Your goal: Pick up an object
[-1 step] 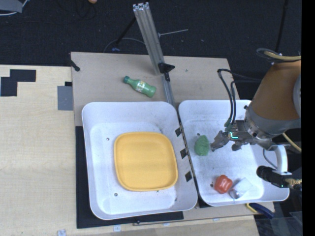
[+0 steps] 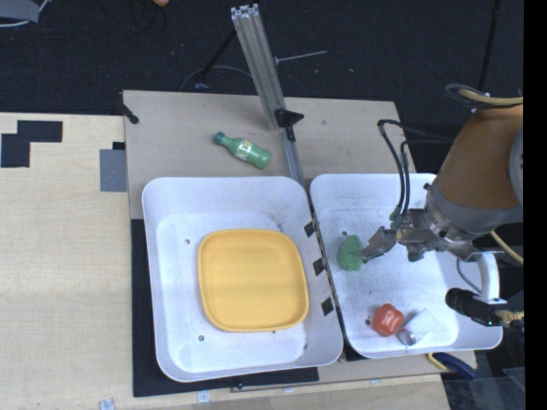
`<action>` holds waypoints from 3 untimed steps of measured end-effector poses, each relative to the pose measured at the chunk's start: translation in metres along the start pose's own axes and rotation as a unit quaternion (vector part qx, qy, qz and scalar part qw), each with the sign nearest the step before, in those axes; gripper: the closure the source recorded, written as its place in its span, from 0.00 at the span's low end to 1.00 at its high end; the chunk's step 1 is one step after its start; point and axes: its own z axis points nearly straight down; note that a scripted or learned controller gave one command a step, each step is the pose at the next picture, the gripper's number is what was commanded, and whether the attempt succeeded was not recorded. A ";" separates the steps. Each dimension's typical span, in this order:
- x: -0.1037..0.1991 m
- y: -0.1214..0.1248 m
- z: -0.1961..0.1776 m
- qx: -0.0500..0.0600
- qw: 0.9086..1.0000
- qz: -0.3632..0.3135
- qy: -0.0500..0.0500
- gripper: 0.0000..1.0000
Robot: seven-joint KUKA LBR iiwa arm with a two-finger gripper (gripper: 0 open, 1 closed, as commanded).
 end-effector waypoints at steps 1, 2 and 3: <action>0.002 0.009 0.052 0.002 1.000 0.000 0.000 0.00; -0.004 0.013 0.100 0.002 1.000 0.000 0.000 0.00; -0.004 0.013 0.119 -0.001 1.000 0.000 0.000 0.00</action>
